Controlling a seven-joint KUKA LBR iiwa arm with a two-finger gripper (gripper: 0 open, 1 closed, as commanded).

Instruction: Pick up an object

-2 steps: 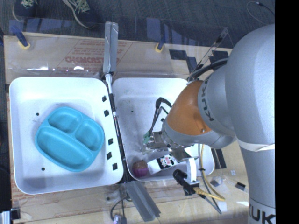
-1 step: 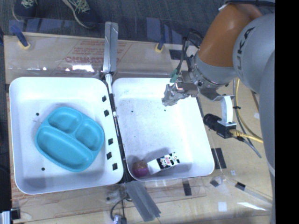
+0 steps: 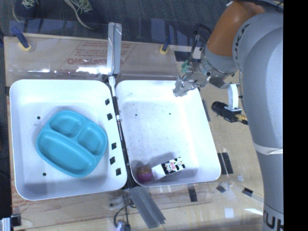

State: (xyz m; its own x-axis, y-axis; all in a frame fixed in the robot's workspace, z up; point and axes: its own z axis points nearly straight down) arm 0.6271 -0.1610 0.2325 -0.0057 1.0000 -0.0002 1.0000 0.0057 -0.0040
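Two white bins [image 3: 159, 88]: the left holds a blue divided plastic tray [image 3: 72, 142]; the right, a purple ball [image 3: 144, 173] beside a black-and-white patterned box [image 3: 173, 166]. Gripper [image 3: 182, 89] fingers' state unclear.

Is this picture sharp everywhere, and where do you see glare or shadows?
Camera view: soft overall; the gripper is too blurred for detail. Glare whitens the walls of the left bin and right bin. The blue tray casts a soft shadow; the small objects sit in shade at the near wall.
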